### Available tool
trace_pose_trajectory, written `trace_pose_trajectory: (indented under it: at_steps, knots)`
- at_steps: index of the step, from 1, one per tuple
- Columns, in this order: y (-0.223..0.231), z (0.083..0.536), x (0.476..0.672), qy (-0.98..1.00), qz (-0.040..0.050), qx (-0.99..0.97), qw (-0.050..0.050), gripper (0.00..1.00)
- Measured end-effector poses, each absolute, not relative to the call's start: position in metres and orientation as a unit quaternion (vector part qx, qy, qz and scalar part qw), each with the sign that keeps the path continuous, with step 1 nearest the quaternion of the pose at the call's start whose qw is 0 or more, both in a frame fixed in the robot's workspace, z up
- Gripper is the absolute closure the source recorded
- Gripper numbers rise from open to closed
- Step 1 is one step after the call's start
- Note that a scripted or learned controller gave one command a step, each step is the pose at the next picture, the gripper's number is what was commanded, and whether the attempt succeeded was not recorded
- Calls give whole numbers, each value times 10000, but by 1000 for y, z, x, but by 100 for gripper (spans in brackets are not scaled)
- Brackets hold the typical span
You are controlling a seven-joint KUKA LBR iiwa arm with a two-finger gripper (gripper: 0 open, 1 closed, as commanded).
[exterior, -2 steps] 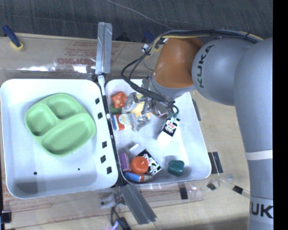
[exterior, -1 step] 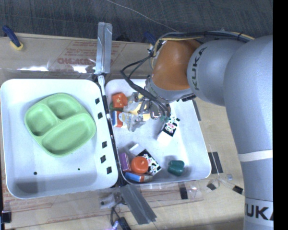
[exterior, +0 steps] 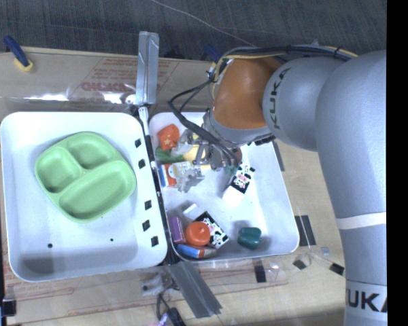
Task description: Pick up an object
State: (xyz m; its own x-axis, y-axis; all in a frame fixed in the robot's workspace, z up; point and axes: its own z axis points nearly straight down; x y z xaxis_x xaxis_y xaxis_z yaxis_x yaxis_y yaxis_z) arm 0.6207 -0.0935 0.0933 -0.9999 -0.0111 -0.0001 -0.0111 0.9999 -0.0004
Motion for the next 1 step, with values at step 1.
trace_pose_trajectory:
  at_steps: [1]
  knots:
    - [-92, 105, 623, 10000, -3, -81, 25, 100]
